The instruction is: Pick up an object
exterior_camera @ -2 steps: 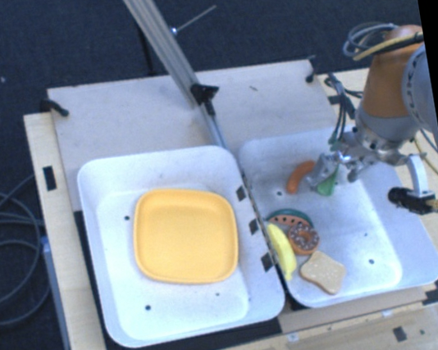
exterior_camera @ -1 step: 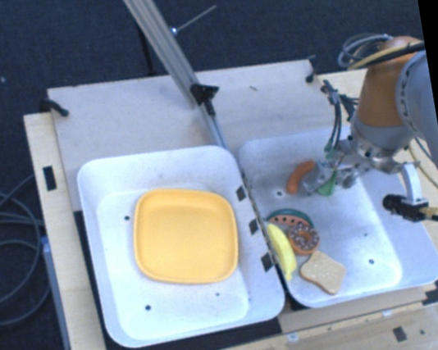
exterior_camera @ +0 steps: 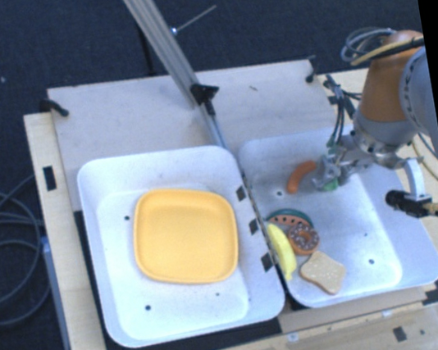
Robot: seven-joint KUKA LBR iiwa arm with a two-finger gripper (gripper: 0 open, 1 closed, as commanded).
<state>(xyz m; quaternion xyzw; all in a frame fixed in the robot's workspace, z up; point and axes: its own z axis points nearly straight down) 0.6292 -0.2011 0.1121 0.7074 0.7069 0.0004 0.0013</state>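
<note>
Hovering in the right bin (exterior_camera: 383, 259), the tool (exterior_camera: 329, 179), its opening indiscernible, sits beside an orange sausage (exterior_camera: 301, 175).

Gripper (exterior_camera: 329, 176) in rt bin (exterior_camera: 384, 267) by sausage (exterior_camera: 300, 175) (orange).

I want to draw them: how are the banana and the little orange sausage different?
The banana is yellow; the sausage is orange. The banana is longer and lies by the bin's left wall, up and down the picture; the sausage lies slanted, higher up, beside the gripper. Both are curved and lie in the right bin.
</note>
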